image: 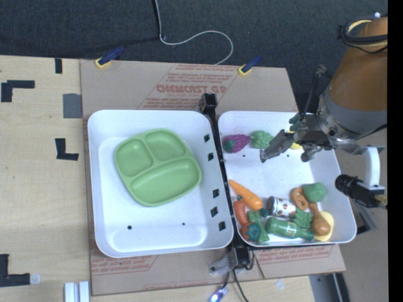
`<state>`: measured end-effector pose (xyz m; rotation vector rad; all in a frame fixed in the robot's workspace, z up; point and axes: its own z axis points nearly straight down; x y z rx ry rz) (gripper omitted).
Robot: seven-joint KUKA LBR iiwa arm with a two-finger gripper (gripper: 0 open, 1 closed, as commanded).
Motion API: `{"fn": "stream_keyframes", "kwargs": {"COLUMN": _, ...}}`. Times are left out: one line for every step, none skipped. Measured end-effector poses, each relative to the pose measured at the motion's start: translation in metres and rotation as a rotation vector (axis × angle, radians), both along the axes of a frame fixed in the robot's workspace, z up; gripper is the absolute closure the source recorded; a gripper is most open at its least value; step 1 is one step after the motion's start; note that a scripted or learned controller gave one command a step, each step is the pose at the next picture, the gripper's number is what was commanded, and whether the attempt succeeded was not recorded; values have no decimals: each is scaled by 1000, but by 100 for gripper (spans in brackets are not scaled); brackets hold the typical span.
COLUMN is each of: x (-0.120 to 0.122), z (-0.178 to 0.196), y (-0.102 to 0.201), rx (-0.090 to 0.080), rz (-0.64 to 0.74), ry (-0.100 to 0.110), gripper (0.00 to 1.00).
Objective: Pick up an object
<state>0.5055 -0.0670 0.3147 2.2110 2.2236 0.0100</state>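
The arm (359, 74) reaches in from the right, its orange band high at the picture's edge and the grey wrist below it tilting down and leftward over the right bin (327, 162). At its end the jaws (291, 147) hang above the bin's upper middle, spread open with nothing between them: one dark finger points down-left toward the bin floor, the other sits further right near the wrist.

Just left of the jaws, near the bin's top edge, lie a green leafy toy (260, 138) and, beside it toward the divider, a purple toy (235, 143). Neither touches the fingers.

The rest of the toys crowd the bin's lower part, well apart from the jaws: an orange carrot (247, 195) lying at a slant, a small bottle with a white label (281, 207), a green bottle (286, 229) along the bottom wall, a brown ring (300, 199), a green rounded piece (314, 192) and a yellow-orange piece (323, 224) in the lower right corner.

The left bin (104, 168) holds a green divided plate (158, 166), lying flat with three compartments. Both bins rest on a cardboard sheet (182, 83) on the table (38, 168).
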Motion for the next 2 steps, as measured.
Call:
{"fn": "stream_keyframes", "kwargs": {"x": 0, "z": 3, "y": -1, "rx": -1, "rz": -2, "ry": 11, "gripper": 100}}
{"fn": "stream_keyframes", "kwargs": {"x": -25, "z": -87, "y": 26, "rx": 1, "rz": -4, "ry": 22, "gripper": 100}}
